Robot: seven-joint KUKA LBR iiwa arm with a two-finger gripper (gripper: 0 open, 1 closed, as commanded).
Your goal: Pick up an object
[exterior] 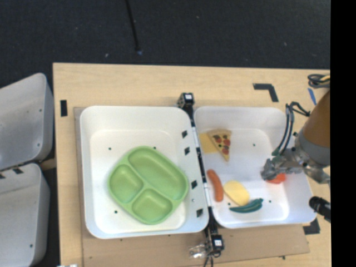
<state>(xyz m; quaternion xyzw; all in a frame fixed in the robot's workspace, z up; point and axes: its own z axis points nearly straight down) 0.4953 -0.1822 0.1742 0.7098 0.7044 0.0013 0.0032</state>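
Observation:
My gripper (274, 170) is low over the right side of the right bin (250, 118). A small red-orange object (278, 178) lies right under its tip, partly covered by it. The same bin holds a pizza slice (221, 143) at the upper left. An orange-red sausage-shaped piece (216, 185), a yellow chunk (237, 193) and a green pepper (247, 206) lie toward the front.
The left bin (94, 143) holds a green divided plate (147, 184). A black-clipped ridge (196, 166) divides the two bins. The arm's orange band (318, 127) and cables stand over the right bin's right rim. Bare wooden bench (139, 85) surrounds the bins.

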